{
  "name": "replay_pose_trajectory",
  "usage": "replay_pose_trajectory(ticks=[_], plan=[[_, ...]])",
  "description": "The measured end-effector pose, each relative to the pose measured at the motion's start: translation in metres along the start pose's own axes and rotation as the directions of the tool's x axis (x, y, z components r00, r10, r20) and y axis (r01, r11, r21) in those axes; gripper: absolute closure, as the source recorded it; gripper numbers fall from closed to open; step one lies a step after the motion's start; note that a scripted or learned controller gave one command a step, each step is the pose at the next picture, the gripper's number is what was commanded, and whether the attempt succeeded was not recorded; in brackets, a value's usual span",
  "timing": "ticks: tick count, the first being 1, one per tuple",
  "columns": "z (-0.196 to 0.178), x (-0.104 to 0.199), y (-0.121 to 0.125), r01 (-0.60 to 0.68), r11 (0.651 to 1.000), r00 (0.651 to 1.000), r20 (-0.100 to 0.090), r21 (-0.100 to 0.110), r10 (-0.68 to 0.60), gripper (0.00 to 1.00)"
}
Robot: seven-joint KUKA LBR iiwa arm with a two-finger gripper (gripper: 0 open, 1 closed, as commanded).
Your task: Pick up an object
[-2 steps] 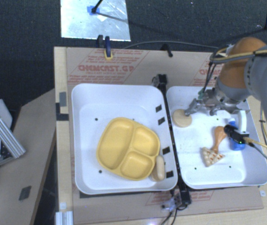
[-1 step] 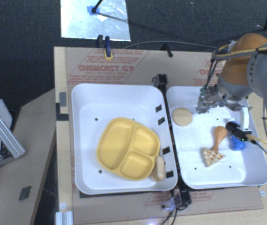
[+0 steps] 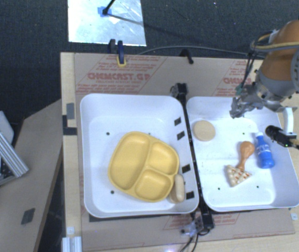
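The right bin (image 3: 283, 193) holds four loose things. A round tan disc (image 3: 204, 130) lies near its left wall, toward the far side. A drumstick (image 3: 245, 152) lies near the middle, tilted, with its thin end pointing down toward a slice (image 3: 237, 175) of pale patterned food; the two are touching or nearly so. A blue bottle (image 3: 264, 151) with a white cap lies just right of the drumstick, close beside it.

The hand (image 3: 238, 108) hangs over the far edge of this bin, above and right of the disc, well apart from the bottle and drumstick. Nothing is seen between its fingers; whether they are wide or narrow cannot be told from this angle. The grey arm with its orange band (image 3: 291, 35) comes in from the right.

The left bin (image 3: 94, 140) holds a yellow tray (image 3: 141, 164) with three compartments, sitting askew. A small beige roll (image 3: 178, 188) rests against the tray's near right corner, beside the bin's right wall.

Both bins sit on a board (image 3: 139, 75) on the counter.
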State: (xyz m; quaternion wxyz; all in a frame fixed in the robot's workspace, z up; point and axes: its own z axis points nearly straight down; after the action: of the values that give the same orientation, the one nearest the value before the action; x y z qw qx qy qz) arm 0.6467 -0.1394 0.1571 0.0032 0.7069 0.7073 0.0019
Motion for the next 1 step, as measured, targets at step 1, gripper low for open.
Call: replay_pose_trajectory(ticks=[1], plan=[[-0.0485, -0.0064, 0.0073, 0.004, 1.000, 1.000, 0.000, -0.001, -0.004, 1.00]])
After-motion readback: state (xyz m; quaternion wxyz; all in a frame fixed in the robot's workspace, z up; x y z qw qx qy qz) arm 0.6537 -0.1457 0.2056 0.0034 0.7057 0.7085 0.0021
